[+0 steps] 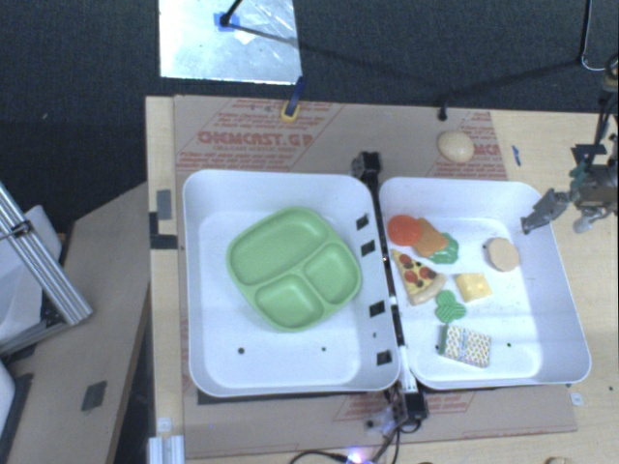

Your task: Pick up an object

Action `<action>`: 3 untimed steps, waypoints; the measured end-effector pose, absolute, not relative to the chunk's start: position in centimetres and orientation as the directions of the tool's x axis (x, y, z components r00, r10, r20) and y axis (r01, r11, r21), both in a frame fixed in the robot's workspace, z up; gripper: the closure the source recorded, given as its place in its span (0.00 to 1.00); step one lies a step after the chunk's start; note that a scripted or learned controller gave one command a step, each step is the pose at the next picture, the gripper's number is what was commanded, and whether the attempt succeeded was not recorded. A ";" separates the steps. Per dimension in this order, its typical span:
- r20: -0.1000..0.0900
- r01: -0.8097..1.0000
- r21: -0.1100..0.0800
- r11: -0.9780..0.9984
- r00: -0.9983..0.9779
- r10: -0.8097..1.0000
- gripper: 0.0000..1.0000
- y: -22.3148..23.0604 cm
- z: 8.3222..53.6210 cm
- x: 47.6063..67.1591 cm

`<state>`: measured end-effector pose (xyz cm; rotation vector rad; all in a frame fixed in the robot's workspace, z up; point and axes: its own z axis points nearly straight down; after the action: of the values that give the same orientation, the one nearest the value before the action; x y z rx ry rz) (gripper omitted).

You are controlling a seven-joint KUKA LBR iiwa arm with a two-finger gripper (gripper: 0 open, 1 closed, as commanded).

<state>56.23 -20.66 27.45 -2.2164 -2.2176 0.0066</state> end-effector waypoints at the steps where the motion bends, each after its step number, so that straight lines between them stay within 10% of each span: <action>1: -0.001 1.000 0.002 0.003 -0.003 1.000 0.00 -20.6 28.0 56.4; 3: 0.001 1.000 -0.003 0.004 -0.004 1.000 0.00 -19.0 16.3 56.3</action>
<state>56.34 -19.01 16.26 -2.2155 -2.2233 0.0017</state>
